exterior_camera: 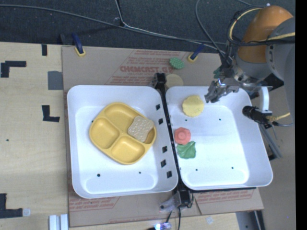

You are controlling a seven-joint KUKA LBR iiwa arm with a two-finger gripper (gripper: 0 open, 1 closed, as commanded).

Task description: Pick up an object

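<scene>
tool (212,96): grip state unclear | beside yellow disc (193,106) | pink piece (182,135), green piece (186,150) nearby

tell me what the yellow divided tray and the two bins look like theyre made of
Yellow divided tray: likely moulded plastic, with a smooth, slightly glossy surface and rounded compartment walls.
Left bin and right bin: probably thin formed plastic, plain white, with soft rounded rims; painted metal can't be excluded.

Grey arm (283,47) with an orange band (glossy, rounded), black cables, a dark metal claw (213,96).
</scene>
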